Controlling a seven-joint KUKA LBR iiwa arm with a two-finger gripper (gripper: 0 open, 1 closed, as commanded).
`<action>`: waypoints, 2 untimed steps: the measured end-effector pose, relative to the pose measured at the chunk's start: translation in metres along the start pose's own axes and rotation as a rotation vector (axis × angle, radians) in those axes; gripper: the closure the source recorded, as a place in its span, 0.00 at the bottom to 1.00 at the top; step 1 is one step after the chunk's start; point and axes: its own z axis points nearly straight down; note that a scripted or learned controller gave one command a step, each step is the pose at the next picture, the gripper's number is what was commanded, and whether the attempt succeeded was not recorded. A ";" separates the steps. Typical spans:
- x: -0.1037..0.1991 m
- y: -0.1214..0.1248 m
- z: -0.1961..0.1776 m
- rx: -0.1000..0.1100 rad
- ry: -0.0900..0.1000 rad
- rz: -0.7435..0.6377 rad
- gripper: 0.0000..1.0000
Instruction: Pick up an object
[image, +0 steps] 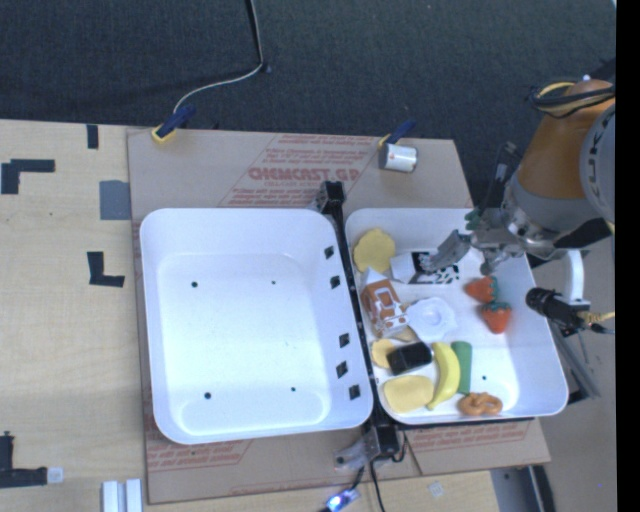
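Observation:
The right bin holds several small items: a yellow round piece, an orange-patterned packet, a white lid, a black block, a banana, a green piece, a brown pretzel-like piece and two red-orange toy fruits. My gripper hangs over the back of this bin, its fingers spread. One fingertip lies over a white card with black print; the other is just above the upper red fruit. Nothing sits between the fingers.
The left bin lies beside the right one, joined along a black-clipped divider. A small silver cylinder and a blue clip sit on the cardboard behind the bins. The arm's orange band rises at the right.

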 end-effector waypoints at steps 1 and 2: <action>0.004 0.049 0.081 -0.025 -0.009 -0.002 0.00; 0.029 0.075 0.088 -0.033 -0.012 -0.002 0.00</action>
